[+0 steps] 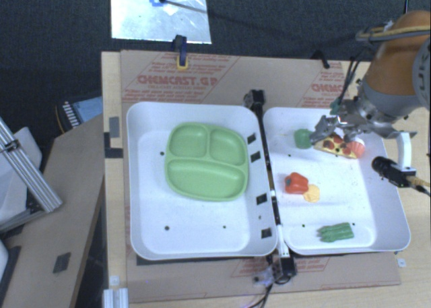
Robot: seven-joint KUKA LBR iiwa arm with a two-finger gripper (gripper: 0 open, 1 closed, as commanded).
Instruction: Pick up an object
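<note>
The right bin [377, 216] holds several toy foods. A small green round piece [302, 139] lies at its far left, with a pizza slice [341, 146] just to the right of it. A red pepper [295, 182] and a yellow piece [312, 195] sit near the middle. A green ridged vegetable [335, 232] lies near the front edge. My gripper [328, 125] hangs low over the far part of this bin, just above the gap between the green round piece and the pizza slice. Nothing is visibly held.
The left bin [145, 219] holds a green divided plate [205, 162]. A black divider with clips [264, 165] runs between the bins. A black fitting [392, 170] sticks in over the right bin's right rim. The arm's orange band [404, 27] is at the far right.
</note>
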